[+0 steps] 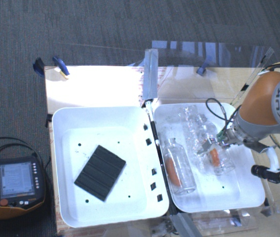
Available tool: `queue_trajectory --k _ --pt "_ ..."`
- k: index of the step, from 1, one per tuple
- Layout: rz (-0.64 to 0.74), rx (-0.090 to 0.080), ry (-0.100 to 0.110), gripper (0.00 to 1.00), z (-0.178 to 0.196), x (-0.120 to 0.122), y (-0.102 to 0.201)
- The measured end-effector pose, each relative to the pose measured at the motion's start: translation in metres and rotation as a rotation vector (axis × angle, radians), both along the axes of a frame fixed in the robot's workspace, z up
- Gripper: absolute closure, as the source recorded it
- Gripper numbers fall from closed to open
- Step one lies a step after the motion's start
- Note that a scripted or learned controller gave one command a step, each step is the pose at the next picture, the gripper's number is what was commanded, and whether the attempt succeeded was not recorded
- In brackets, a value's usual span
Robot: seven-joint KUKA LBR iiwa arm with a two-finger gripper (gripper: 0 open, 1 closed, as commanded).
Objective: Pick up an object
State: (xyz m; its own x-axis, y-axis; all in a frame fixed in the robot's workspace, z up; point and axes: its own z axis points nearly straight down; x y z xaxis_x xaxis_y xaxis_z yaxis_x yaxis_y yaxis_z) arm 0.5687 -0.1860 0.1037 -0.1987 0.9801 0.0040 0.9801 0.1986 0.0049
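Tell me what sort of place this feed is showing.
Probably a robotics lab's bin-picking cell: two shallow white bins, the left bin and right bin, on a wooden bench, a teach pendant on the carpet, and the claw over clear bottles.

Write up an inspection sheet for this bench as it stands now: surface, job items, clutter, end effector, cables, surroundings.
Surface: wooden bench bearing two white bins side by side, left bin and right bin.
Job's things: black ribbed slab lies flat in the left bin; clear bottle with an orange piece inside lies in the right bin, beside several clear plastic items.
Clutter: blue clamps at the bench's far edge.
End effector: end effector is low over the right bin, among the clear items; finger state cannot be told.
Cables: black cable loops near the wrist.
Surroundings: teach pendant on grey carpet, left of the bench.
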Motion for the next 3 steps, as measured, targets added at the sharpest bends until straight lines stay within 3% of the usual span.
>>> queue_trajectory --k 2,3 --pt "0.07 -0.003 0.002 0.0 0.001 0.007 -0.007" --pt "0.04 -0.011 0.005 0.0 0.001 0.011 -0.016"
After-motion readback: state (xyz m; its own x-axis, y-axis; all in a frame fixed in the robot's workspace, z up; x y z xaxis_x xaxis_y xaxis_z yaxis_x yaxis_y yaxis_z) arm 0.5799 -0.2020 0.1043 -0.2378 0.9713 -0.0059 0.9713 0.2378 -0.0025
